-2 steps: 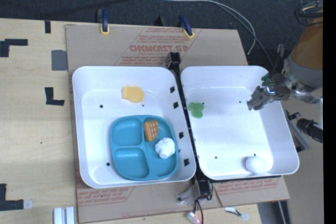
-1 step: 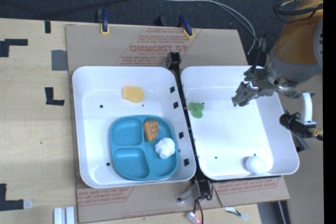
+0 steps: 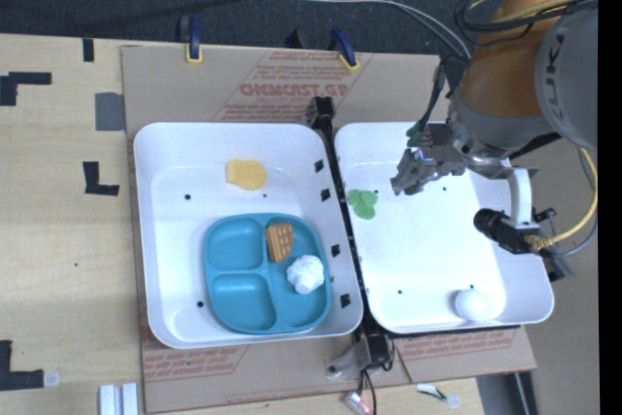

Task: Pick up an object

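Observation:
A small green leafy object (image 3: 363, 203) lies at the left side of the right bin (image 3: 428, 238), close to the divider. A white ball (image 3: 475, 304) rests near that bin's front right corner. My gripper (image 3: 412, 178) hangs over the right bin's upper middle, a short way right of the green object and apart from it. Nothing shows between its fingers. In the left bin (image 3: 170, 199) a blue divided tray (image 3: 233, 296) holds a waffle-like brown piece (image 3: 279, 241) and a white lump (image 3: 306, 274). A yellow piece (image 3: 247, 174) lies behind the tray.
The arm's grey and orange body (image 3: 515, 83) overhangs the right bin's far right corner. A black cable bracket (image 3: 505, 230) sticks out over the bin's right side. Both bins sit on cardboard (image 3: 282, 87) held by clamps at the back edge.

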